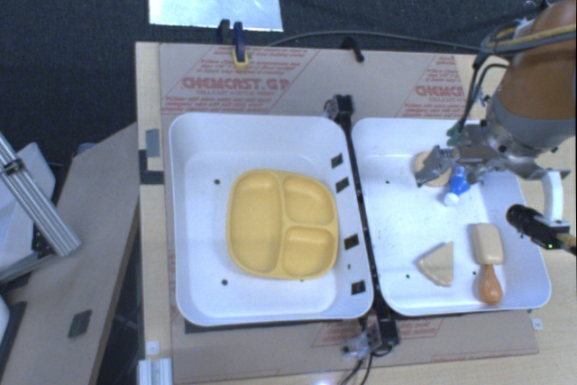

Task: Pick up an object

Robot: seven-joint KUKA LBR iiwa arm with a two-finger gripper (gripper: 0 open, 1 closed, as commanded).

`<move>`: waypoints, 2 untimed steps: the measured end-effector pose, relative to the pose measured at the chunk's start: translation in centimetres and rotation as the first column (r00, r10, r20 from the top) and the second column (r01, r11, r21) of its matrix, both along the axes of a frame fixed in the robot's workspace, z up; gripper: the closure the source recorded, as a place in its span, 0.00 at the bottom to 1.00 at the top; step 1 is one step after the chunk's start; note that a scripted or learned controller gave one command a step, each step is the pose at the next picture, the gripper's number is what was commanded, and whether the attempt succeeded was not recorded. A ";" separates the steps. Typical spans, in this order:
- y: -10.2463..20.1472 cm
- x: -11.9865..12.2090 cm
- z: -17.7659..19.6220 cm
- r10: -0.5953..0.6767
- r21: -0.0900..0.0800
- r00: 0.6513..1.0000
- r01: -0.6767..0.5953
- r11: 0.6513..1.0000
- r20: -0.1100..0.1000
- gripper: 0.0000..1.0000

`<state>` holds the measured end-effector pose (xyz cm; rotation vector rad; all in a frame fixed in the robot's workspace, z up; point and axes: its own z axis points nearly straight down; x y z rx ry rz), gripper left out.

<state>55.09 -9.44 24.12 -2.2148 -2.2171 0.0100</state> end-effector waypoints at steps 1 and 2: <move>0.0 0.2 0.6 0.002 -0.001 1.000 -0.002 1.000 0.012 0.00; 0.6 -0.2 -3.9 0.001 0.000 1.000 -0.001 1.000 0.008 0.00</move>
